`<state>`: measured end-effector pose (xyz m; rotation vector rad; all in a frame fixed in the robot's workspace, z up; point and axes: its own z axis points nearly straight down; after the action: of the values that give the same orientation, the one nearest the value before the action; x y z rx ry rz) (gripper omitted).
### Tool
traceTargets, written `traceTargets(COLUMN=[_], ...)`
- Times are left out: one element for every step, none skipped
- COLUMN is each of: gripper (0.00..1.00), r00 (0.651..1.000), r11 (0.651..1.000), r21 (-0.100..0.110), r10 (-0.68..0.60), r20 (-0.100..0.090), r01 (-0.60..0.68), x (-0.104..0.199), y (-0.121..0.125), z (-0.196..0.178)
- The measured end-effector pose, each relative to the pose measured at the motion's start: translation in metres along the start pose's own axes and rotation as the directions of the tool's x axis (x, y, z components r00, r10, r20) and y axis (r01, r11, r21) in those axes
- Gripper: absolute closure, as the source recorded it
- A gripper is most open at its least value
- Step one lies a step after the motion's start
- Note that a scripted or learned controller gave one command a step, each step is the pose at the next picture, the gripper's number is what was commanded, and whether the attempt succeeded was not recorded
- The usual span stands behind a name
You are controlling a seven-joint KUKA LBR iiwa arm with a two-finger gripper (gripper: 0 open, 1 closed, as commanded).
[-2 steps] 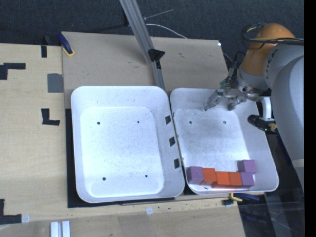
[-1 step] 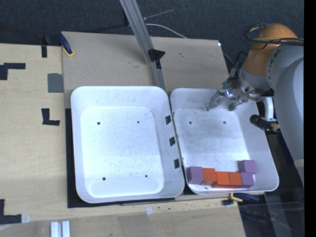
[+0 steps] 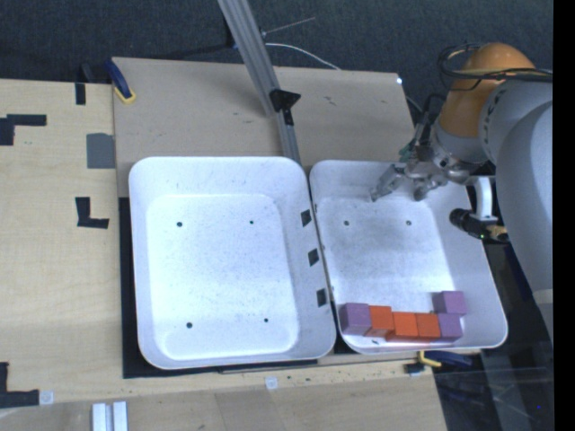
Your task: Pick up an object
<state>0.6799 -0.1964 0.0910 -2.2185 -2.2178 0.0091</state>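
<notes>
Gripper (image 3: 402, 187) over far end of right bin (image 3: 467, 241), fingers spread, nothing between them. Purple and orange blocks (image 3: 404, 320) sit clustered against the near wall, well apart from it.

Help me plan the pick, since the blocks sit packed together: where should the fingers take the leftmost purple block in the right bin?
Grip the leftmost purple block from straight above, across its far and near faces. Its right side looks pressed against an orange block, and the right bin wall rises close on its near side, so sideways approaches look blocked.
</notes>
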Motion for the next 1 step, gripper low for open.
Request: traceTargets(gripper=[0.00], r00=[1.000], r11=[1.000], r21=[0.005], r10=[-0.002], r20=[-0.008], r01=[0.002], x=[-0.0099], y=[0.0001], z=[0.0004])
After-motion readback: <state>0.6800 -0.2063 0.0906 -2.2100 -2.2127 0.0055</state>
